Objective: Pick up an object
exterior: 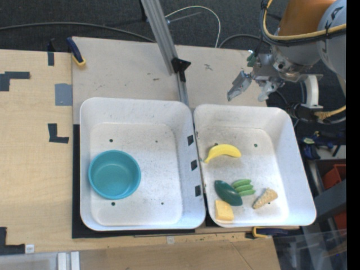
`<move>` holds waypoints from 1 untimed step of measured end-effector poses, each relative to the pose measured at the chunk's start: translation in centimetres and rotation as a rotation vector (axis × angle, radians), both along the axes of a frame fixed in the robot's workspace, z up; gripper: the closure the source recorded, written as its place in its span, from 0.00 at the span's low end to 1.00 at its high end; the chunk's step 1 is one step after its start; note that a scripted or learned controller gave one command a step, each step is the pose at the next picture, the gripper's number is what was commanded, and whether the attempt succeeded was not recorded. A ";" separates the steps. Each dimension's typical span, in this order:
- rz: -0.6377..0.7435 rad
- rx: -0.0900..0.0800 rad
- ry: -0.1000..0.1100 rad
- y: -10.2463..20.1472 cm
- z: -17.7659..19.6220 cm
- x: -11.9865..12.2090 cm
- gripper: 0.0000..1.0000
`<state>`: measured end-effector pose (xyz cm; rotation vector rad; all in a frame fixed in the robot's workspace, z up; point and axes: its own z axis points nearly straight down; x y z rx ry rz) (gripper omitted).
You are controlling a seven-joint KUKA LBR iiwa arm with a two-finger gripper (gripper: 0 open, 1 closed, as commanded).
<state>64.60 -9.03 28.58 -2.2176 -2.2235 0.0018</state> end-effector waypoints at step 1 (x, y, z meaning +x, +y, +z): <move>0.000 0.000 0.000 0.0 0.0 0.0 0.00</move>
